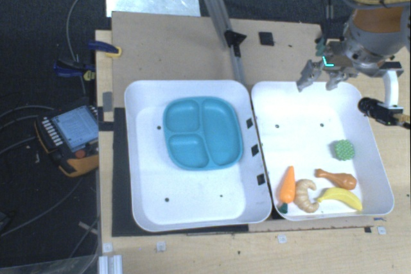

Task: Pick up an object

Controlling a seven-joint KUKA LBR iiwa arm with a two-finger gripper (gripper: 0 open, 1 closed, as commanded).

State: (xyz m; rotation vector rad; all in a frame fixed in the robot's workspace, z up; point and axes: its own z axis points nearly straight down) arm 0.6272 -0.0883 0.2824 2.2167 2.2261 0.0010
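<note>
Two shallow white bins side by side on the bench (173, 42), their inner rims nearly touching along the middle. Over the far rim of the right bin (308, 138), near its back left part, the pincer (320, 78), fingers spread and released, nothing between them, well apart from every item. Plenty of bare white floor across the far and middle stretch of that bin. Crowded only at the near end: carrot (287, 185) upright by the near left wall, a tan curled piece (306, 195) just beside it, banana (342, 199) lying along the near rim and touching or almost touching the tan piece, chicken drumstick (336, 178) just above the banana, green ball (344, 149) a little farther back, close to the right wall. Little room between carrot, tan piece and banana; more around the green ball. In the left bin (148, 202), a blue divided plate (203, 132) toward the back, bare floor in front. On the right, a black fitting (380, 110) on the arm hanging over the right bin's rim. Beyond the bins, a slanted grey pole (215, 3) coming down to the gap between them. Off the bench to the left, a handheld pendant (70, 138) and cables (19, 119) on the dark floor.
</note>
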